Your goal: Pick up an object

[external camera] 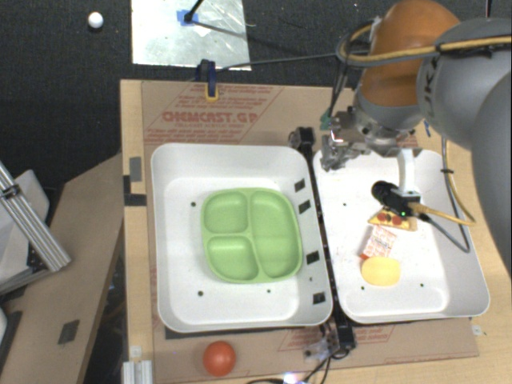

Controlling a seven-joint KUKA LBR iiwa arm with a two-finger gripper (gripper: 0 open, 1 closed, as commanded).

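In the right bin (448, 286) lie three small things in a row: a yellow rounded piece (381, 272) near the front, a white and red packet (379, 243) just behind it, and a flat orange and red piece (394, 221) behind that. My gripper (334, 155) hangs over the far left corner of this bin, well behind and to the left of those things. Nothing shows in its grasp. A green divided plate (250, 234) lies in the middle of the left bin (180, 174).
A red ball (218, 358) rests on the cardboard in front of the left bin. The black-clipped divider (314, 214) runs between the bins. A blue clamp (208, 78) and a foil sheet (188, 22) sit behind them.
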